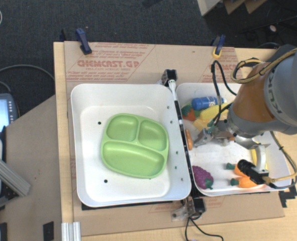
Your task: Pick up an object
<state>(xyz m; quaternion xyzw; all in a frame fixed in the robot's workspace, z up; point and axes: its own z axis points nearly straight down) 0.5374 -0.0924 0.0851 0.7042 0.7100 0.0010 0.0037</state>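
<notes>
Purple grapes (202,176) lie below the jaws (204,137), whose opening I cannot tell.

Green divided plate (134,145) in the left white bin (83,134), blue clamps (83,40) on the bench edge.

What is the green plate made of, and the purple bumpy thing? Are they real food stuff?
The green plate looks like smooth plastic: one even colour, soft sheen, moulded into three compartments. The purple bumpy thing looks like a toy grape bunch, probably plastic or rubber; its knobbly surface shows, but it is too small to tell which. The white bin under the plate looks like thin glossy plastic too.
</notes>
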